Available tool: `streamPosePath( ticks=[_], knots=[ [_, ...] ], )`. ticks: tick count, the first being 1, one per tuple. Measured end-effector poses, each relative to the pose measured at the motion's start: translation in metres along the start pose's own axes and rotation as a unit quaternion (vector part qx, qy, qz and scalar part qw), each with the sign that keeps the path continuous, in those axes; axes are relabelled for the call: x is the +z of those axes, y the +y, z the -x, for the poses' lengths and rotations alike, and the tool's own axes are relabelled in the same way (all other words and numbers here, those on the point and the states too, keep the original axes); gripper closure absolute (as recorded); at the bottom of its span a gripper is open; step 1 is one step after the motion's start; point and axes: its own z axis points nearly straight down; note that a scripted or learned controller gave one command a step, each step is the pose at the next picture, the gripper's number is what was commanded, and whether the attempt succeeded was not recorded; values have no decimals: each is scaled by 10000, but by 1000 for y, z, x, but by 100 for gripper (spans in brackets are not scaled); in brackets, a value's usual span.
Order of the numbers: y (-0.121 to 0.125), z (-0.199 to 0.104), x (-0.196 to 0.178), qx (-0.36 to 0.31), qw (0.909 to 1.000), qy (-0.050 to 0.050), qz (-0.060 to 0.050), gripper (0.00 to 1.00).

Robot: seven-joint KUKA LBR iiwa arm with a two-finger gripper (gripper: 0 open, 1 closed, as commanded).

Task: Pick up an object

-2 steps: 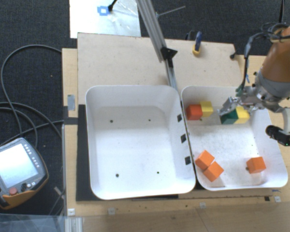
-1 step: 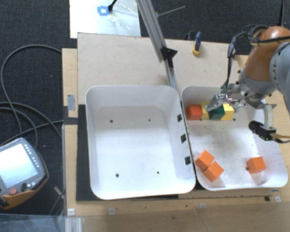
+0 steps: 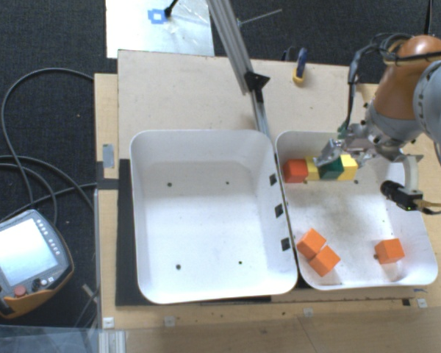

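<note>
In the right bin (image 3: 411, 226) a row of blocks lies along the far wall: a red block (image 3: 295, 171) at the left, then a yellow piece (image 3: 312, 169), a green block (image 3: 331, 170) and a yellow block (image 3: 348, 165). My gripper (image 3: 331, 155) hangs low right over the green and yellow blocks and partly hides them. Whether it touches them is unclear. Nearer the front, two orange blocks (image 3: 317, 251) lie touching each other, and a third orange block (image 3: 389, 251) sits at the front right.
The left bin (image 3: 143, 219) stands beside the right one, with a shared wall between them. A slanted metal pole (image 3: 231, 39) crosses above the bench at the back. A teach pendant (image 3: 22, 259) and cables lie on the floor at left.
</note>
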Motion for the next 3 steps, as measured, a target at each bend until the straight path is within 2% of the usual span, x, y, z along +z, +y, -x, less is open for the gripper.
streamPosePath(
  ticks=[1, 2, 3],
  knots=[
    [-6, 7, 11, -11, 10000, -1, 20, 100],
    [10, -55, -74, -25, 10000, 18, -7, 100],
    [17, -120, -47, -26, 10000, 29, -61, 100]
  ],
)
